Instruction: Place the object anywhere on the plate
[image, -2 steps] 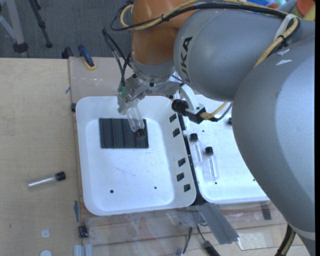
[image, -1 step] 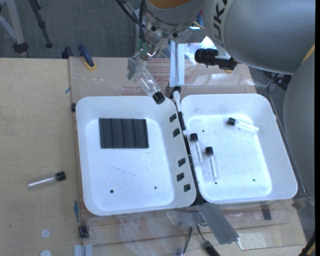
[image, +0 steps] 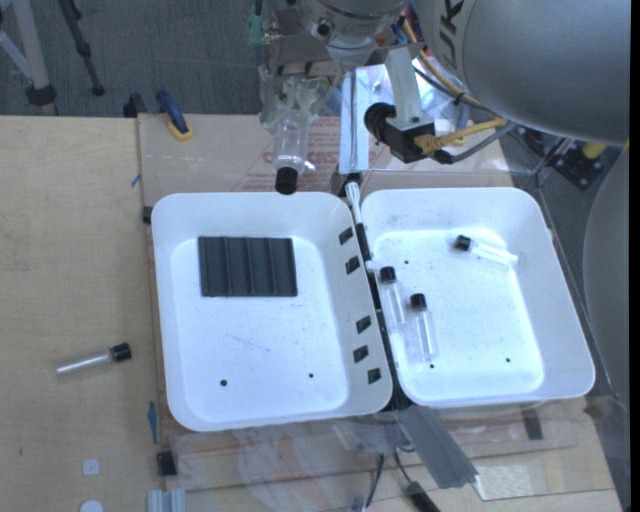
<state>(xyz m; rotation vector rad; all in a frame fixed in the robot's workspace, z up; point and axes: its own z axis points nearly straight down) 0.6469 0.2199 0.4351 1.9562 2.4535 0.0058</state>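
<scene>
While gripped by end effector (image: 291, 105), vial (image: 288, 160) hangs vertical, cap down.

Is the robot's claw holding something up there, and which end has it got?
Yes. The gripper holds a clear plastic vial with a black cap by its upper, clear end; the capped end hangs down, above the left white bin's far rim.

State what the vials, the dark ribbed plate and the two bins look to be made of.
Vials: clear glass or plastic, since the bin floor shows through them; their black caps look like matte plastic. Dark ribbed plate: dull black, grooved, likely rubber or plastic, with no shine. Bins: smooth white moulded plastic, judging by the rounded rims and faint sheen.
</scene>
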